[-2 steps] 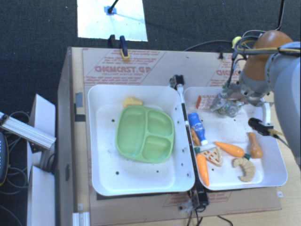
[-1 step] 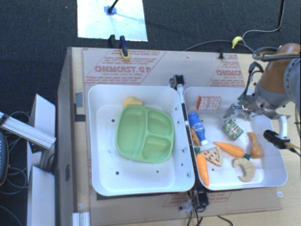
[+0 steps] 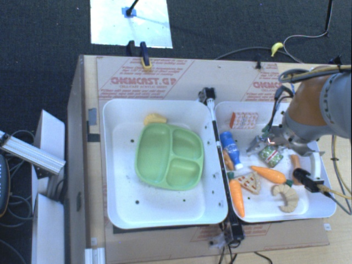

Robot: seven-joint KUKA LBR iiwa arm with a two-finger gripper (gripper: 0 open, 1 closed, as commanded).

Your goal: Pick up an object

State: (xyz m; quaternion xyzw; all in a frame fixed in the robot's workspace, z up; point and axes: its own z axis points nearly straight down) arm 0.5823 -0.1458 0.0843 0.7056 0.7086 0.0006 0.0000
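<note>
Robotics lab: bench (image 3: 165, 73) w/ taped bins (image 3: 165, 213), loose cables (image 3: 308, 37), carpet floor (image 3: 44, 37).

The right bin (image 3: 324, 205) is crowded: carrots (image 3: 269, 175), croissant (image 3: 287, 197), and bottle (image 3: 231, 150) leave narrow gaps. The left bin's (image 3: 118, 202) near edge lies open beside the green tray (image 3: 169, 157).

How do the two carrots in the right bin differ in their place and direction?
One carrot lies at the right bin's left wall, near the front, pointing almost straight toward the front edge. The other carrot lies mid-bin, nearly crosswise, beside the croissant. The first looks slightly longer. Both are orange and tapered.
</note>
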